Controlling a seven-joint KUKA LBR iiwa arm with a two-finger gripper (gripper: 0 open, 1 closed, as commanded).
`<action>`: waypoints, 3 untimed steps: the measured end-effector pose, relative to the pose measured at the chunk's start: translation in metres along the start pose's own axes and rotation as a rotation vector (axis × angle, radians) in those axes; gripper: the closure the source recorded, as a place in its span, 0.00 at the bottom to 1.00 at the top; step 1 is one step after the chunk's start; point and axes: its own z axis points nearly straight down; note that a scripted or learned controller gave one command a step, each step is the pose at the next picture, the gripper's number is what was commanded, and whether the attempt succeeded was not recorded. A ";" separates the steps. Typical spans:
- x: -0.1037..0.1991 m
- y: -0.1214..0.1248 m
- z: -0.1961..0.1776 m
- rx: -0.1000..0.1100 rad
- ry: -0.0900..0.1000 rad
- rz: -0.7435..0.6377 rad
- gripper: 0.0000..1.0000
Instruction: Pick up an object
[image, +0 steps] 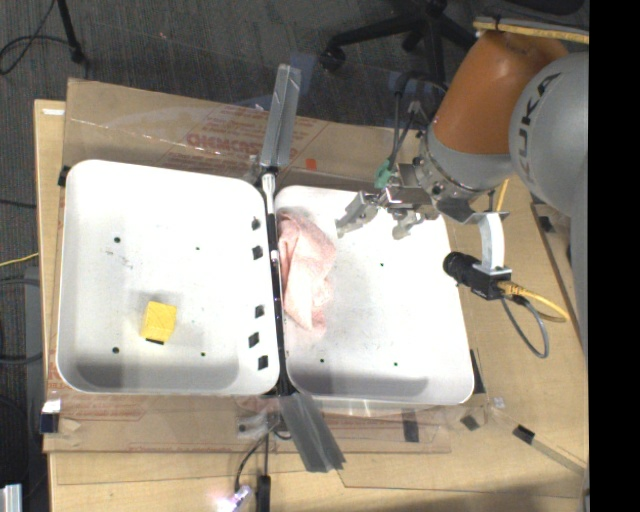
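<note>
Hand (378, 215) spread above the right bin (440, 370), empty.
The limp pink cloth (303, 268) hugs the divider; fingers may slip off.

left bin (90, 190) | right bin (430, 330) | divider (270, 260) | cardboard (170, 125) | floor (170, 40)

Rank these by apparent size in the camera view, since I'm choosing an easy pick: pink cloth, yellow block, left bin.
1. Left bin, by far the largest.
2. Pink cloth, crumpled against the right bin's left wall.
3. Yellow block, smallest, lying in the left bin.
</note>
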 end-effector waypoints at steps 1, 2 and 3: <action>0.017 0.033 0.110 0.001 -0.001 -0.030 0.00; -0.001 0.067 0.193 -0.004 -0.010 0.051 0.00; 0.002 0.068 0.184 -0.002 -0.005 0.046 1.00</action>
